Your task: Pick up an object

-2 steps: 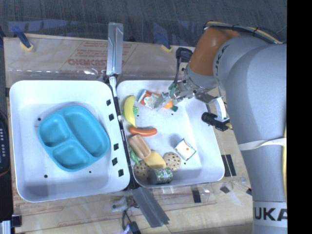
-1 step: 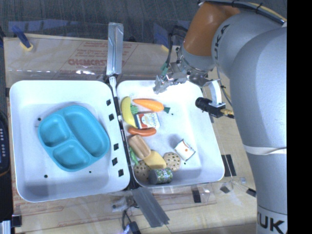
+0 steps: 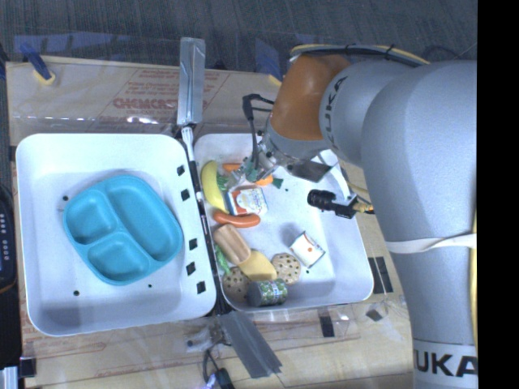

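Camera view: left bin [image 3: 32, 217] holds a blue divided tray [image 3: 122, 227]. Right bin [image 3: 349, 266] holds a banana [image 3: 212, 186], hot dog [image 3: 238, 218], bread roll [image 3: 231, 244], cookies [image 3: 285, 267], small carton [image 3: 307, 250] and other toy food. Gripper [image 3: 258, 168] low over the bin's far end, beside the banana; cannot tell finger spread or any hold.

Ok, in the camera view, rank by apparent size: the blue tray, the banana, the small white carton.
Largest to smallest:
1. blue tray
2. banana
3. small white carton, though the banana is partly covered, so those two are close.
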Controlling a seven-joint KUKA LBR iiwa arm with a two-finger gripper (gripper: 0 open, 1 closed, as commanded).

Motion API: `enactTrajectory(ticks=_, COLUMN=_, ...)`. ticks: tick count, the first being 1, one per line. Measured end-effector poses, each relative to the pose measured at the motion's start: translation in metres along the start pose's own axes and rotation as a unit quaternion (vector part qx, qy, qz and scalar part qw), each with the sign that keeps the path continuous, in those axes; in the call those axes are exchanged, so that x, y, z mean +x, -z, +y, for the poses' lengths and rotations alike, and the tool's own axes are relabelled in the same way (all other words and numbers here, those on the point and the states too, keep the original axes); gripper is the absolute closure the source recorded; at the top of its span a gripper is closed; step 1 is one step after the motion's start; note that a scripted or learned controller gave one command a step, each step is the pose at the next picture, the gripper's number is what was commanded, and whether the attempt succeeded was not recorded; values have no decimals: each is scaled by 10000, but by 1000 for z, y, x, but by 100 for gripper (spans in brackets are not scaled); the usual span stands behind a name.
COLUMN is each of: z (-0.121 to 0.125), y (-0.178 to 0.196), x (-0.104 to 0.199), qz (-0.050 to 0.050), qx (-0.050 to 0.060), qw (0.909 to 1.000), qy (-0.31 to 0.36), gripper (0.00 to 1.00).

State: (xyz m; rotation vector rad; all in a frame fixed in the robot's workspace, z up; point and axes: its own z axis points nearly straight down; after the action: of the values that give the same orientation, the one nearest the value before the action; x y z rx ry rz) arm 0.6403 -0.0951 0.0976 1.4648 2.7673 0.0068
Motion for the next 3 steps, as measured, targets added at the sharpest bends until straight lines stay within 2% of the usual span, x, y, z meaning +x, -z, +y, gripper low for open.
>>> enactTrajectory(ticks=1, z=6, y=-5, x=-21, qz=22, qx=49, qw=9757, qy=-2191, gripper=100)
enactTrajectory(ticks=2, z=-36, y=-3, x=-82, qz=59, qx=71, qw=9790, qy=-2039, gripper=100)
enactTrajectory(ticks=3, z=-6, y=-6, x=-39, qz=44, qx=59, qw=9871, qy=-1600, gripper=100)
